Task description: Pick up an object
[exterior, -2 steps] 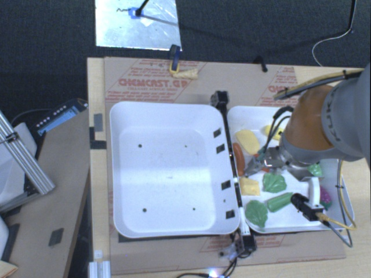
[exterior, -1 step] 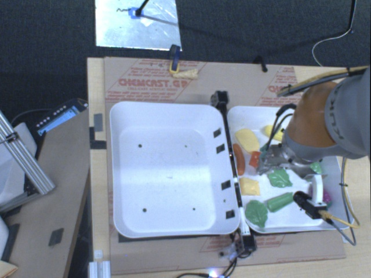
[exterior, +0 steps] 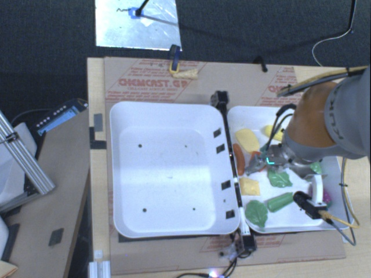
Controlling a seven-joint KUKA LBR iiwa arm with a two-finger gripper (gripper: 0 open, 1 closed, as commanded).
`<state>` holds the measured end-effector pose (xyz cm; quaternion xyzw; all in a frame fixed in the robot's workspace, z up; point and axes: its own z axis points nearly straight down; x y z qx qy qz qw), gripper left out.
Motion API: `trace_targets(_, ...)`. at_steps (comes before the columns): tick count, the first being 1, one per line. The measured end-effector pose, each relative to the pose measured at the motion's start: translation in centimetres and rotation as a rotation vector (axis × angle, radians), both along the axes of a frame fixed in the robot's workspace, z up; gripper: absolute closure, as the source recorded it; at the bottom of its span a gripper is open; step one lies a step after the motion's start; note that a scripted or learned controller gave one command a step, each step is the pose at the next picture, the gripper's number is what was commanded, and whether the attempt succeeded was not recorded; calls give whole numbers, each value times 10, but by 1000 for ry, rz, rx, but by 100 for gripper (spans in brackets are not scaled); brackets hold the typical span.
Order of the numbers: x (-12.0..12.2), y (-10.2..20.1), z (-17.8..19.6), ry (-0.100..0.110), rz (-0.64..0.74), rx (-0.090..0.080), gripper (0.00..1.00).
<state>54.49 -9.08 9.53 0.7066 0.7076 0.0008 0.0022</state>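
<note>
My gripper (exterior: pixel 257 165) hangs low over the left part of the right bin (exterior: pixel 290 227), with the grey arm coming in from the right. Just left of it lies an orange-red stick (exterior: pixel 239 155) along the bin's left wall. A yellow piece (exterior: pixel 247 138) lies above the gripper and another yellow piece (exterior: pixel 250 186) below it. A green leafy piece (exterior: pixel 280 179) sits right beside the gripper. Nothing shows as held.
Further front in the right bin lie a green cylinder (exterior: pixel 280 201) and a round green piece (exterior: pixel 256 213). A magenta bit (exterior: pixel 327 197) peeks out at the right. The left bin (exterior: pixel 124 117) stands alongside, with a black-clipped divider wall (exterior: pixel 229 155) between them.
</note>
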Motion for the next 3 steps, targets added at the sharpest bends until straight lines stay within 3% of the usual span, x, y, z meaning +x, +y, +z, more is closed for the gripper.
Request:
trace_targets(1, 83, 4, -9, -5, 3, -8, 0)
trace_targets(2, 21, 0, -11, 6, -4, 0, 0)
trace_targets(3, 25, 2, 0, 1, 0, 1, 100)
